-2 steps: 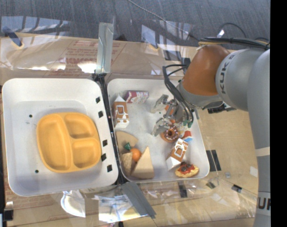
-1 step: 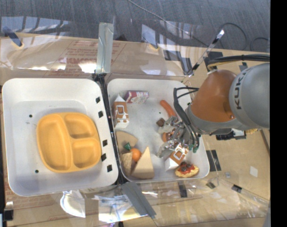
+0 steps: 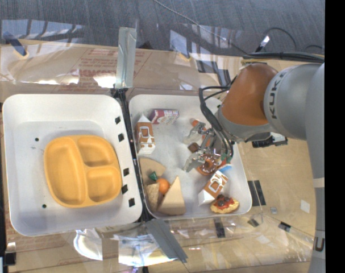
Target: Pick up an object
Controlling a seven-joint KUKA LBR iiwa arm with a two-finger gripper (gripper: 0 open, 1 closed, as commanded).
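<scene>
Arm reaches into crowded right bin

Tray of yellow plastic with three compartments (image 3: pixel 81 169) lies in the left shallow white bin (image 3: pixel 24 112). The right shallow white bin (image 3: pixel 178 104) holds a small white-and-orange carton (image 3: pixel 145 135), a red-and-white can lying flat (image 3: pixel 163 116), a tan wedge-shaped block (image 3: pixel 173 196) and a pizza-like toy slice (image 3: pixel 224 205). The metal two-finger gripper (image 3: pixel 206 155) hangs low over small brown pieces (image 3: pixel 209 165); whether it is grasping anything cannot be told.

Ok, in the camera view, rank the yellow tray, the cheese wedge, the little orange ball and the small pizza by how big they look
Largest to smallest:
1. Yellow tray, by far.
2. Cheese wedge.
3. Small pizza.
4. Orange ball.
Pizza and ball look close, so that order is unsure.
</scene>
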